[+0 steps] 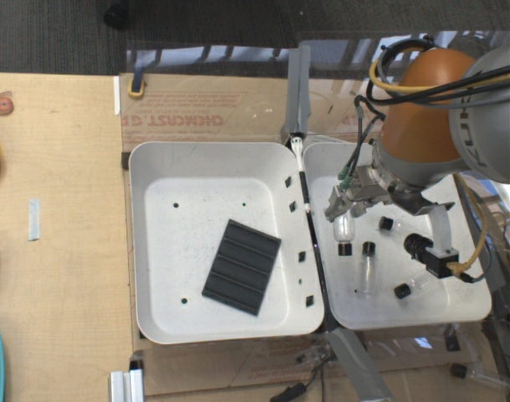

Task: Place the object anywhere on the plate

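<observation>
My orange-banded grey arm (pixel 439 115) hides right white bin's (pixel 405 312) back corner; small clear items beneath my gripper (pixel 345 216) indistinct.

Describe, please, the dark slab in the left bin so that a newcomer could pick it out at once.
Of the two white bins side by side, take the left bin. On its floor, right of centre, lies a flat dark ribbed plate, rectangular and tilted. It is far larger than the small black-capped clear vials in the right bin.

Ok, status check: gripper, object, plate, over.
Gripper low over right bin, among clear vials; grasp unconfirmed. Dark ribbed plate flat in left bin, nothing on it.
</observation>
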`<action>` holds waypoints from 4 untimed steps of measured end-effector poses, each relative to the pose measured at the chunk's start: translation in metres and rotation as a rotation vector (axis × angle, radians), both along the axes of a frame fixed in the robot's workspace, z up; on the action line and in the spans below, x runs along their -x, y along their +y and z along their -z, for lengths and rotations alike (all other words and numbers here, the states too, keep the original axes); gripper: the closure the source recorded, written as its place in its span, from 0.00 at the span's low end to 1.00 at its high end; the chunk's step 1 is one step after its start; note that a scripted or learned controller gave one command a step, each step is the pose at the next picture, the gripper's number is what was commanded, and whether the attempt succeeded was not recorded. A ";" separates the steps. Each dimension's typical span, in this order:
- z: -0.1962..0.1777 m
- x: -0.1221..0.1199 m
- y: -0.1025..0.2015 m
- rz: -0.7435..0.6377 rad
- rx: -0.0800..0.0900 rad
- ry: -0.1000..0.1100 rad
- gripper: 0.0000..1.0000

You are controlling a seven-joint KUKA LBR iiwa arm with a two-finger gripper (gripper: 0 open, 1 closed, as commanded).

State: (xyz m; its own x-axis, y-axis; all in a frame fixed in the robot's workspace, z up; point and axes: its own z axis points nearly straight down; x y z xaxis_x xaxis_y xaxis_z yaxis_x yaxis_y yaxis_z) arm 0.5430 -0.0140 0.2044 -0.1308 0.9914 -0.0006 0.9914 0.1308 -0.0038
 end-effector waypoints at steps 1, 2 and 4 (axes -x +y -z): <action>0.014 0.011 0.067 -0.070 0.000 0.000 1.00; 0.014 0.066 0.091 -0.409 -0.002 0.001 1.00; -0.007 0.065 0.162 -1.035 -0.004 0.001 1.00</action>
